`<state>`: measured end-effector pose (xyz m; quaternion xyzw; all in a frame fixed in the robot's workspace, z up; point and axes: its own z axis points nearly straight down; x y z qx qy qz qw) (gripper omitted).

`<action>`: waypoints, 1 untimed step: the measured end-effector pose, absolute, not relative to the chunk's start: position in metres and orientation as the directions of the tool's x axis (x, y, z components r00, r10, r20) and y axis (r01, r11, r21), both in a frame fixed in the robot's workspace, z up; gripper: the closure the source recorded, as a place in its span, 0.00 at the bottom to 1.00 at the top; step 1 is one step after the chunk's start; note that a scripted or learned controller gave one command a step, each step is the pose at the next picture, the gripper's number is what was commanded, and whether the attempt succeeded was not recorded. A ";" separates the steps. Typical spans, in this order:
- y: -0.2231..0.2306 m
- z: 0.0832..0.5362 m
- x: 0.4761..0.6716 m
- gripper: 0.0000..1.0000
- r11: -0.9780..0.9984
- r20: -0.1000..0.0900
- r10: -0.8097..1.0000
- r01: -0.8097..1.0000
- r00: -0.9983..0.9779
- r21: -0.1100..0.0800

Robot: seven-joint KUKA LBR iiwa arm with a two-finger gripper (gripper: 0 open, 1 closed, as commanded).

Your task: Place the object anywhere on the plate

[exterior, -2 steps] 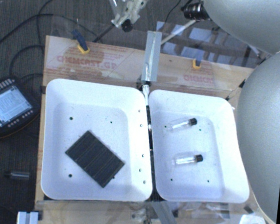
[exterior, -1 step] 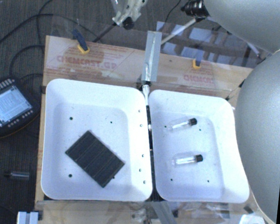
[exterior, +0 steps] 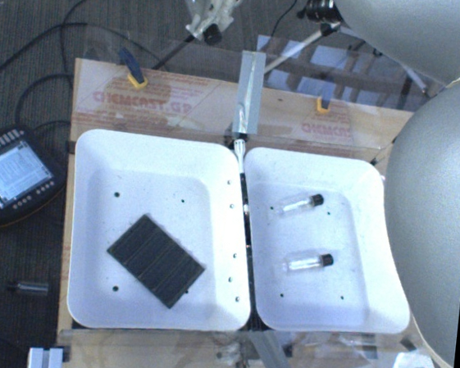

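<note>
Not yet begun. Upper tube [exterior: 303, 203] and lower tube [exterior: 309, 262] lying right of plate [exterior: 156, 260], well apart from it, in the neighbouring bin [exterior: 381, 308]. Remaining: grasp, carry, set on plate.

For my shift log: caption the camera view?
Two clear vials lie in the right bin; a dark plate in the left bin.

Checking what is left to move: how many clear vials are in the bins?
2, both in the right bin: upper vial toward its back, lower vial near its middle. None visibly hidden.
</note>
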<state>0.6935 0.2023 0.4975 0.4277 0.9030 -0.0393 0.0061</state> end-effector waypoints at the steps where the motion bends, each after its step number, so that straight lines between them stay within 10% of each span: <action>1: 0.203 0.504 0.695 1.00 0.631 -0.048 0.772 0.773 -0.634 -0.070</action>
